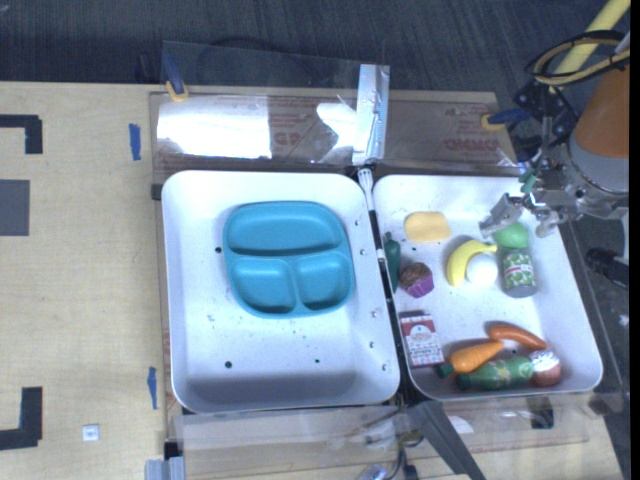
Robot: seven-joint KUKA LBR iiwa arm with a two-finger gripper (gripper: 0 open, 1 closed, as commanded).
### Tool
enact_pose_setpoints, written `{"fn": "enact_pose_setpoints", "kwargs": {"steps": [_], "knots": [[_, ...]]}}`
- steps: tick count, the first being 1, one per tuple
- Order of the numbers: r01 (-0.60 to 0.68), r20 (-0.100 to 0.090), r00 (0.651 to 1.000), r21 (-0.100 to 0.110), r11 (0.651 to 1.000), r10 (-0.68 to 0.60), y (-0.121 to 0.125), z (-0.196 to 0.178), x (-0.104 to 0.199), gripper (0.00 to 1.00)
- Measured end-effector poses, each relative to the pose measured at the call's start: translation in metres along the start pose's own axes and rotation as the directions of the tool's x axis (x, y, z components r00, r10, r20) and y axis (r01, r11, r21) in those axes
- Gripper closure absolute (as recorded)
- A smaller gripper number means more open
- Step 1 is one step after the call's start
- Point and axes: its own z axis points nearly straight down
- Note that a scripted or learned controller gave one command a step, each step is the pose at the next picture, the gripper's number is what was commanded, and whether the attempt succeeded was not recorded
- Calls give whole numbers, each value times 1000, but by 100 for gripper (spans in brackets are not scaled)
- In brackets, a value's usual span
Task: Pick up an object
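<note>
A small green jar with a speckled label stands just beside the banana; the gripper hovers above it, its grip state unclear.

The arm reaches in from the right edge — its orange band showing above the grey wrist, yellow and black cables looping over it. The gripper hangs low at the wrist's left end, its metal fingers pointing down-left.
</note>
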Motion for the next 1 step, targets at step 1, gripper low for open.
{"fn": "enact_pose_setpoints", "kwargs": {"steps": [1], "knots": [[229,3,973,-6,973,-229,-6,103,27,0]]}}
